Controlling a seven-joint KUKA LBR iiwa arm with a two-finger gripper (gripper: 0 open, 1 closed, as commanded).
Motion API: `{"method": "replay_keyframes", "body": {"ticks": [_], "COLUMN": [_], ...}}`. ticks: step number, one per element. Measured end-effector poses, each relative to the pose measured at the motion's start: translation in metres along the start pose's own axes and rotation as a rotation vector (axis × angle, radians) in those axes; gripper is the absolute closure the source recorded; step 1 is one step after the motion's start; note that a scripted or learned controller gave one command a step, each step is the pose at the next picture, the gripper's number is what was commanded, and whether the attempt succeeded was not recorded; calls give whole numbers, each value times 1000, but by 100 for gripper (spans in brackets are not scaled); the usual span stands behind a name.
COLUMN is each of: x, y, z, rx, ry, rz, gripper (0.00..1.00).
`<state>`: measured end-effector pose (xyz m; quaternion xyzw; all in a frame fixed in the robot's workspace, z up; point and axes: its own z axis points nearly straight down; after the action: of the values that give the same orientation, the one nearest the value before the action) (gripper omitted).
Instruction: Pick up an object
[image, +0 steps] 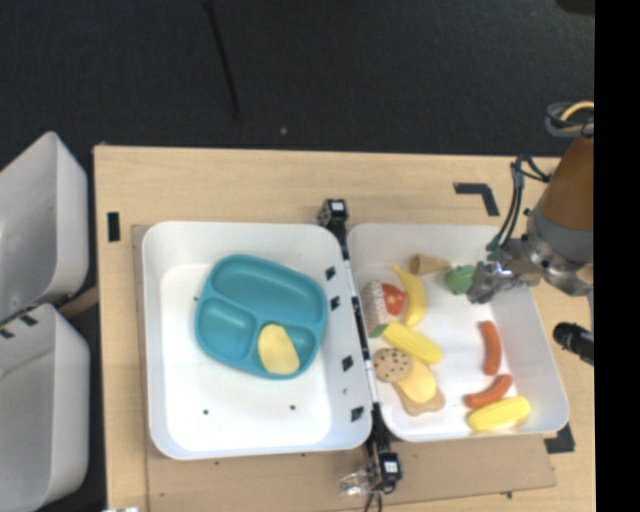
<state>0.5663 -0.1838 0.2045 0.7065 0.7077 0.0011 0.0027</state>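
Robot gripper (487, 280) hovers at a small green toy (459, 279) near the right bin's (540, 345) back edge — jaw state can't be told at this res. Toy looks light, rigid plastic, prob. slick; best pinched across its middle. Also in bin: approx. three yellow pieces, two sausages, one cookie. Left bin (175, 400): one teal tray (245, 305) — one yellow item.

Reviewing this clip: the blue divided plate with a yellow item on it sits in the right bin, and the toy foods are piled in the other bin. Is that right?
Not quite. The camera view shows the blue divided plate with the yellow item in the left bin, not the right. The toy foods are in the right bin, where the gripper is.
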Motion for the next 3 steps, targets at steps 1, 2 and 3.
{"method": "replay_keyframes", "body": {"ticks": [1, 2, 3], "x": [-2, 39, 88], "y": [1, -2, -12], "z": [-39, -39, -47], "rx": [0, 5, 5], "ry": [0, 2, 3], "rz": [-1, -2, -4], "gripper": [100, 100, 100]}}
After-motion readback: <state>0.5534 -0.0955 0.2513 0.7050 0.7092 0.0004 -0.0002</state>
